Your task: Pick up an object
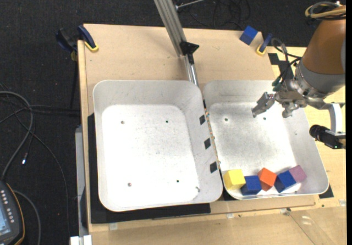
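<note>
Two-finger metal gripper [275, 107] spread, pinching nothing; small coloured cubes [265, 179] clustered well below it, likely awaiting descent

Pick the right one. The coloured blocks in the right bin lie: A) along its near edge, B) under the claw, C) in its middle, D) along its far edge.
A: the yellow block, orange block and the others line the right bin's near edge, apart from the claw at its far end.
</note>
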Controlling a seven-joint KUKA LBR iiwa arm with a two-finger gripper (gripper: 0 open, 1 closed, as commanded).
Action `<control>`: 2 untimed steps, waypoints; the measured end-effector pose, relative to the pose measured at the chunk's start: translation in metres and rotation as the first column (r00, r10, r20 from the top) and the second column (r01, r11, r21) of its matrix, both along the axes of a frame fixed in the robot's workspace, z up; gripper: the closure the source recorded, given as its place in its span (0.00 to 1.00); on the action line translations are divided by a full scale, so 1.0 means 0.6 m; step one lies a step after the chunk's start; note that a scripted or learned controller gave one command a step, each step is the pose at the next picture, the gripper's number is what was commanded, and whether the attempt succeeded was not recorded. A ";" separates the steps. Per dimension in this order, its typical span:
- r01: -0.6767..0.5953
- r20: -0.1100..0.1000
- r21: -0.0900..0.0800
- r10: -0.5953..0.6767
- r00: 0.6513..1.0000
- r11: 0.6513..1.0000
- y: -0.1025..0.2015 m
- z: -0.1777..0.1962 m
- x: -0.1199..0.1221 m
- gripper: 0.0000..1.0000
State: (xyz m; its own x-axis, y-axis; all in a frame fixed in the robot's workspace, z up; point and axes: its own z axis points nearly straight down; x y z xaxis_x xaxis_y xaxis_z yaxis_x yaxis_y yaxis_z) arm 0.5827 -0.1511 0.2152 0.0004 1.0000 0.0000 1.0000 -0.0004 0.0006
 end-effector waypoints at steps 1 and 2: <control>-0.007 -0.007 0.003 0.007 1.000 1.000 0.082 -0.109 -0.003 0.00; 0.003 -0.009 0.002 -0.003 1.000 1.000 0.071 -0.172 -0.086 0.00</control>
